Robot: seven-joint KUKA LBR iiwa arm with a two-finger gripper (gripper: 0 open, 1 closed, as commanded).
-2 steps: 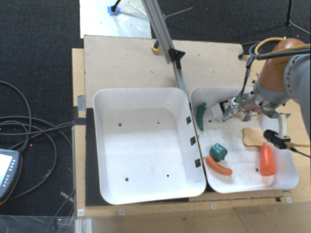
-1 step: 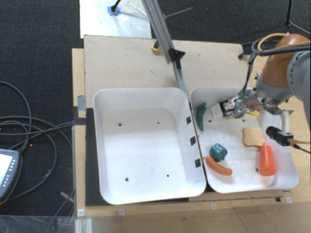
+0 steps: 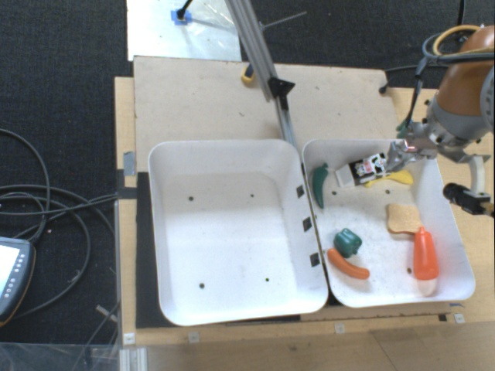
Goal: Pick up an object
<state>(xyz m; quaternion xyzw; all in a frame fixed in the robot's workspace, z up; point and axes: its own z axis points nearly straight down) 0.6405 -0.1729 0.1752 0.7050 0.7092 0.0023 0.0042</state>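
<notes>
While my gripper (image 3: 399,154) hovers by the boxed item (image 3: 361,168) in the right bin (image 3: 464,280), nothing looks lifted; its grip unclear

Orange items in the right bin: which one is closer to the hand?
The orange bottle by the bin's right wall; the orange carrot-like piece lies farther left of the hand.

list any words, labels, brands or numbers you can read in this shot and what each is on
Nothing here can be read as text.
Small box in the right bin, by the gripper: black and white print, too small and blurred to read.
Screen of the handheld device at the left edge: lit, but no characters can be made out.
Black tabs along the wall between the bins: no marks readable.
</notes>
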